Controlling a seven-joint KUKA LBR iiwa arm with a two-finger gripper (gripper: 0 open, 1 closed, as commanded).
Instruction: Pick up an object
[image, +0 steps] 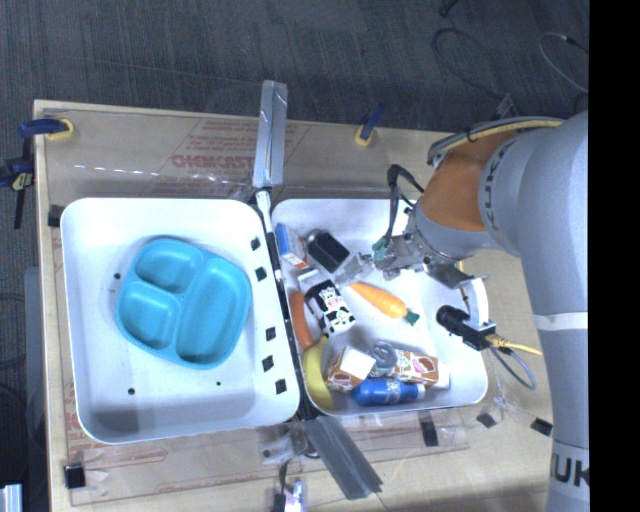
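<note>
The right bin (460, 385) holds several small objects. An orange carrot (380, 298) with a green tip lies near its middle. Left of the carrot are a black-and-white cow-patterned toy (335, 308) and a black block (325, 250). Along the front wall lie a yellow banana (315, 370), a blue bottle (385, 392) and two printed cartons (350, 368). My gripper (362, 264) hangs low over the bin's middle, just above the carrot and right of the black block. I see nothing held in it.
The left bin (90, 400) holds a blue divided plate (185, 300). A thin orange stick (298, 318) and a small blue-and-orange packet (290, 250) lie along the right bin's left wall. A black cable fitting (462, 326) juts from the arm over the bin's right side.
</note>
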